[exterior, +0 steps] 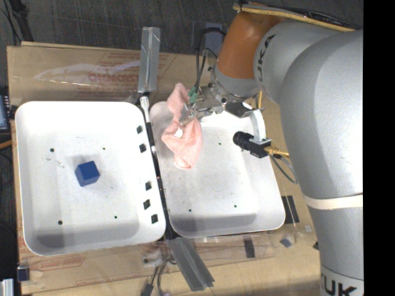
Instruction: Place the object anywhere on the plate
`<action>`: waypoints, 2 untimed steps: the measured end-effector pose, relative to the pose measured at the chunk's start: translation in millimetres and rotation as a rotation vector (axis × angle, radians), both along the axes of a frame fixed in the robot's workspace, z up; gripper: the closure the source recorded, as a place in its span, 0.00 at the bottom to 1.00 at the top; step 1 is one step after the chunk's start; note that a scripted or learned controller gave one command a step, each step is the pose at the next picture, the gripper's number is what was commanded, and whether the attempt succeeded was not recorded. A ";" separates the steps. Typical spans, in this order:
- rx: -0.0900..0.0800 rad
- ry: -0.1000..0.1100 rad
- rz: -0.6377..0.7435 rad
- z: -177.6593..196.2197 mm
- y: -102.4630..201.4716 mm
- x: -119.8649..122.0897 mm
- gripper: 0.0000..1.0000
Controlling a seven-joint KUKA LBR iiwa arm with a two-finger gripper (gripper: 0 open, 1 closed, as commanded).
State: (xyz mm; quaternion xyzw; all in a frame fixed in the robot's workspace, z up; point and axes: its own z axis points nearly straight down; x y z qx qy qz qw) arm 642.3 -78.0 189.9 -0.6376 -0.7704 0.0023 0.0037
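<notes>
Brown cardboard [74,73] is spread over the bench beneath two shallow white bins. Nearest the camera's lower left, a blue cube [87,172] is seen on the floor of the left bin [37,227]. Further back, over the upper left part of the right bin [247,217], a pink cloth [183,137] is seen hanging, apparently pinched at its top between the closed fingers of the gripper [192,107].
</notes>
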 end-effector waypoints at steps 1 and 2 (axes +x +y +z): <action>-0.001 -0.003 0.007 40.7 1.3 -0.3 1.00; 0.002 0.000 0.413 44.7 56.3 -11.6 1.00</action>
